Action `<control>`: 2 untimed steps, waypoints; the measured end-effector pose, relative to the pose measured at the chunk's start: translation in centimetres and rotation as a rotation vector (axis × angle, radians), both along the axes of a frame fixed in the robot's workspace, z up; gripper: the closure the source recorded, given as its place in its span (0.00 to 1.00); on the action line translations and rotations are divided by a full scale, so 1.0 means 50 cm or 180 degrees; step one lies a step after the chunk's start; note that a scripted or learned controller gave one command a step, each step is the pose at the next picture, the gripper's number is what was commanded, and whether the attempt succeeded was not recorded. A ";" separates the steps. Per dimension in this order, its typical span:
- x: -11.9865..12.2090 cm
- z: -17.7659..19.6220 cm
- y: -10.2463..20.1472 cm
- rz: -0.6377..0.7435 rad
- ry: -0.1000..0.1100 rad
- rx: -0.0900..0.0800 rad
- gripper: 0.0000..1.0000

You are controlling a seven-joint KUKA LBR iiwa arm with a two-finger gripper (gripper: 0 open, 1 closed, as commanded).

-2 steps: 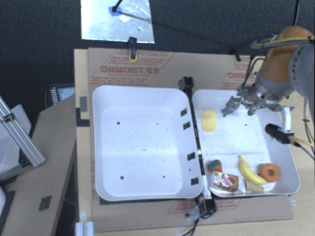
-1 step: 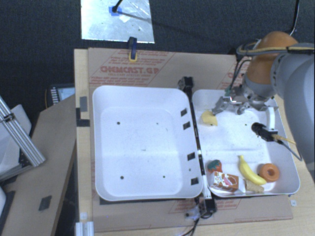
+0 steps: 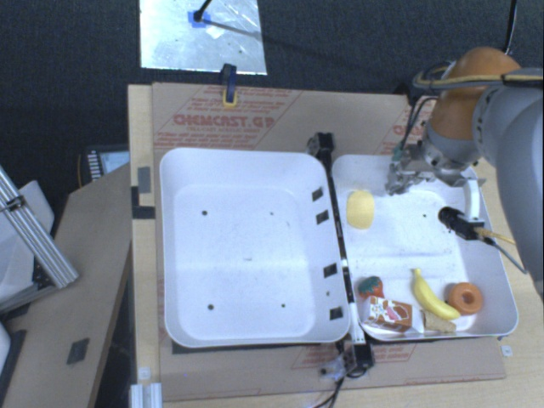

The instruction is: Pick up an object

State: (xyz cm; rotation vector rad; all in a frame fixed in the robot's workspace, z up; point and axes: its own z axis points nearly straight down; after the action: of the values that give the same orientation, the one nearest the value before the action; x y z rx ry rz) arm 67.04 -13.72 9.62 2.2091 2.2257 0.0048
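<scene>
Camera view: hand [image 3: 401, 179] hangs over the right bin [image 3: 493, 253], grip state unclear. Best to descend squarely over the lemon [image 3: 360, 209], well apart from clutter.

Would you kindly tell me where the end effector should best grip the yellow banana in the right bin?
Probably across the middle of the yellow banana, coming from above: it lies flat, long and narrow, with bare floor on its left, while the orange ring crowds its lower right end.

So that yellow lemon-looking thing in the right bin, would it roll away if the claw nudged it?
Probably, a little. The yellow lemon-shaped object looks rounded and smooth, so a nudge from the gripper may roll it. It lies close to the right bin's left wall, which would likely stop it. Its curved sides could slip between two fingers.
</scene>
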 end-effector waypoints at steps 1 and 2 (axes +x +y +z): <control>-0.041 -0.025 0.105 0.0001 0.0023 0.0010 1.00; -0.177 0.188 0.275 0.0014 0.0008 0.0018 1.00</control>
State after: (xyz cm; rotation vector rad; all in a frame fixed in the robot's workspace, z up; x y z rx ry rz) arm 58.17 0.03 19.03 2.2083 2.2346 0.0083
